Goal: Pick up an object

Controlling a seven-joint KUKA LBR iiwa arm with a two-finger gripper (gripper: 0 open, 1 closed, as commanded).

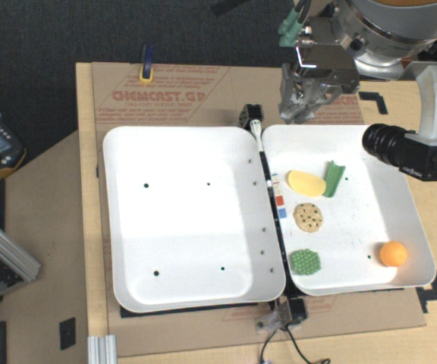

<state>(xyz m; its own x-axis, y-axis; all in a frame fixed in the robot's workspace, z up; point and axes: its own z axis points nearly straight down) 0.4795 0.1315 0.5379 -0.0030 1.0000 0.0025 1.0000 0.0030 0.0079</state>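
The right bin holds several small items: a yellow lemon-shaped piece, a green strip leaning beside it, a round speckled cookie, a green bumpy disc and an orange ball. My gripper hangs above the far rim of the right bin, well behind the yellow piece, with nothing seen between its fingers. The fingers point down and are blurred against the cardboard.
The left bin lies beside the right one, joined by a black hinge strip. A black cylindrical camera juts over the right bin's far right corner. Brown cardboard underlies both bins.
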